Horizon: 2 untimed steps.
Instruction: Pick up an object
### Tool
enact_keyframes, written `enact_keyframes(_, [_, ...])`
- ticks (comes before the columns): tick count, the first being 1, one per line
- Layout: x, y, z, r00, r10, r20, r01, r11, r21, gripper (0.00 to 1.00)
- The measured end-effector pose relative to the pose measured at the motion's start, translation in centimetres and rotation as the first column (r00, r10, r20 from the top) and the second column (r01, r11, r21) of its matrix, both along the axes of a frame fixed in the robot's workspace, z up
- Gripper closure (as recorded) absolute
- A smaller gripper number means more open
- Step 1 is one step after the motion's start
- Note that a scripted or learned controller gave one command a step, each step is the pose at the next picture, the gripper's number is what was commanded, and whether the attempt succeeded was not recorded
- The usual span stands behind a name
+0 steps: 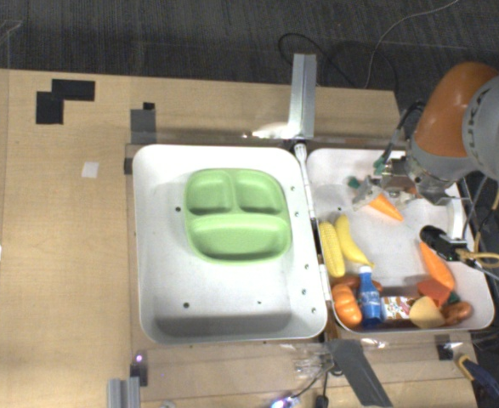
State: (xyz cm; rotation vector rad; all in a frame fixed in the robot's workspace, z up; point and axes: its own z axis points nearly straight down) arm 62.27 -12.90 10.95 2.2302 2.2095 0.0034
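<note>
The orange wedge (387, 208) lies on the floor of the right bin (334, 164), in its upper part, and I take it as the object of this try, because the gripper (391, 181) stands just above it, at its upper edge. I cannot tell if the jaws are apart or together; the metal parts there are too small and dark for me. I also cannot tell if they touch the wedge or only hover over it. My judgement is that the step in hand is the approach or the closing, and the lift is not yet done. The next move calls for the jaws to stand on both sides of the wedge, then to close, then to rise straight. The wedge is low and sloped, so it may slip out. Other things are further away: two corn cobs (341, 245) near the left wall, a carrot (437, 266) at the right, a blue bottle (369, 296) and a small pumpkin (345, 303) along the near wall. In the left bin (160, 304) rests a green tray (235, 212). Both bins stand on the bench (53, 245).
</note>
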Motion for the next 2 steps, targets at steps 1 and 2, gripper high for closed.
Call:
enact_keyframes(1, [0.3,0.0,1.4,1.000,0.000,0.009,0.000,1.000,0.000,1.00])
enact_keyframes(2, [-1.2,-2.6,5.1,0.938,0.346,0.005,-0.346,0.938,-0.004,1.00])
